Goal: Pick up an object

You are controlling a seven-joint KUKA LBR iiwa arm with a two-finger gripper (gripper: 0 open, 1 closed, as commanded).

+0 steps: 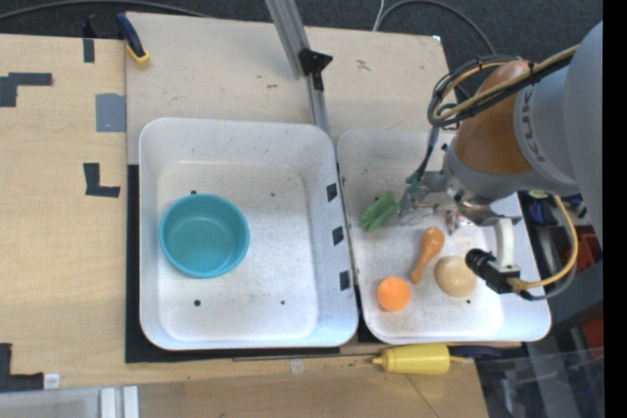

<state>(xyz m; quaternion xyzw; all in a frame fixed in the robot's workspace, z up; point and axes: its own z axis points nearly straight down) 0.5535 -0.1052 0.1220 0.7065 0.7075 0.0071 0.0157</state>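
While the gripper (419,201) hangs low in the right bin (509,328), its finger spread is hidden at this angle, and I cannot tell whether anything is held. Just beside it, toward the divider, lies a green leafy toy (378,210), probably light, soft and floppy. Pinching across its thicker middle looks safest.

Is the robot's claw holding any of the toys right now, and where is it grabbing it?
It cannot be told. The gripper is low in the right bin, right beside the green toy, but no toy clearly shows in its grasp.
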